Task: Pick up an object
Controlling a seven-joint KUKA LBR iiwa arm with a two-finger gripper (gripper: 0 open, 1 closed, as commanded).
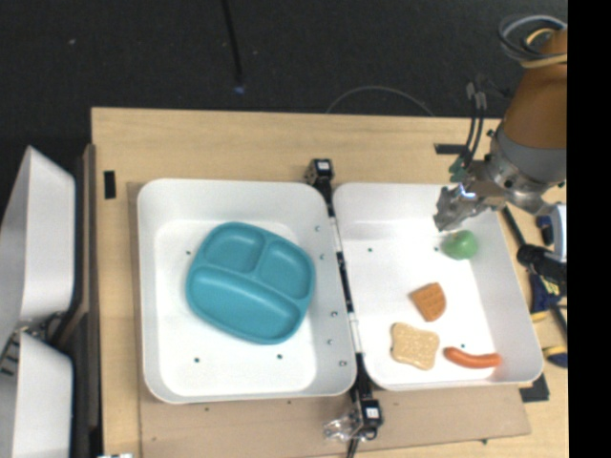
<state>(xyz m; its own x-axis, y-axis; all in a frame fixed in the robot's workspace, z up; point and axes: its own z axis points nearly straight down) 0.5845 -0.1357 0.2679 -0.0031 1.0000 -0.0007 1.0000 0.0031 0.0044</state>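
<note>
My gripper (451,214) hangs over the far right part of the right bin (382,208), just above and left of a small green ball-like object (462,246). Nothing is visible between its fingers. Toward the bin's near side lie an orange-brown chunk (429,301), a slice of toast (415,345) and a red sausage (471,358). A teal divided plate (250,281) rests in the left bin (162,351).
The arm's orange band (540,93) and grey wrist enter from the upper right. A black clamp (320,171) sits at the far joint of the bins, and another clamp (361,413) at the near joint. White boxes (38,256) stand at the left edge.
</note>
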